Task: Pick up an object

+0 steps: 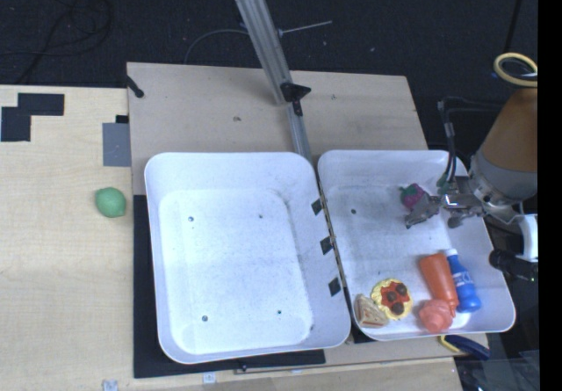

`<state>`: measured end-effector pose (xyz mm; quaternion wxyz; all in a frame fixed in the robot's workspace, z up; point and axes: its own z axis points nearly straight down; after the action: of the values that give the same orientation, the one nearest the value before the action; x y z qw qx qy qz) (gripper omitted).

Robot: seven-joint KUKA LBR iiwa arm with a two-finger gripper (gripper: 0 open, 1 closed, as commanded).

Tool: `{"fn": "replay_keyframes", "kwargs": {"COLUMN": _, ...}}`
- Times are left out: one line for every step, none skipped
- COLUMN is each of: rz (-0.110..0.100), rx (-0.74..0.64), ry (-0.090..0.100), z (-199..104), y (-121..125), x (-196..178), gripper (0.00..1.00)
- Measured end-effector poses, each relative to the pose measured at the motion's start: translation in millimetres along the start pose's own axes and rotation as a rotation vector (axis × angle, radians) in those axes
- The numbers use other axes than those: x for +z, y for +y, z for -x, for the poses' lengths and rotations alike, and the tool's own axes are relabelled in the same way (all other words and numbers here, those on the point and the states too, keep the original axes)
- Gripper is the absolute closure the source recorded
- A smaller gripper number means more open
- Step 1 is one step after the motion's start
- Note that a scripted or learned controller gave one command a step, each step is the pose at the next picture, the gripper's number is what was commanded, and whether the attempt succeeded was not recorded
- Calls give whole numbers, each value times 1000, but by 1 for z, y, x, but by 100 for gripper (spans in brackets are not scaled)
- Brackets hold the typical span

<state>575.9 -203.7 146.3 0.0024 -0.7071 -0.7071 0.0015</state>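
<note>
Object for this pick looks, by my judgement, to be the small purple-and-green toy (413, 197) lying at about one o'clock in the right bin (369, 178), since it is the piece nearest my tool (432, 207). It rests on the bin floor, and my tool sits just beside it on its four o'clock side, low over the bin. I cannot tell whether my tool is spread or pressed together; the metal parts blur into each other there, and nothing is visibly caught in them. So I judge the approach as made but the pick itself not done: the toy is on the floor of the bin, not lifted.

Toward six o'clock of the same bin lie the other candidates, well apart from my tool: an orange bottle (436, 276), a blue-and-white tube (463, 284) touching it on its three o'clock side, a pink lump (435, 316) below them, a yellow round piece with red spots (392, 298), and a tan wedge (371, 312) against it.

Out at nine o'clock, past the left bin (167, 178), a green ball (111, 202) sits on the desk (53, 275).
</note>
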Motion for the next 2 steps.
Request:
{"fn": "replay_keyframes", "kwargs": {"rz": 1, "rx": -1, "ry": 0, "z": -1, "y": -1, "x": 53, "gripper": 0}}
{"fn": "replay_keyframes", "kwargs": {"rz": 5, "rx": 1, "ry": -1, "z": 0, "y": 0, "x": 40, "gripper": 100}}
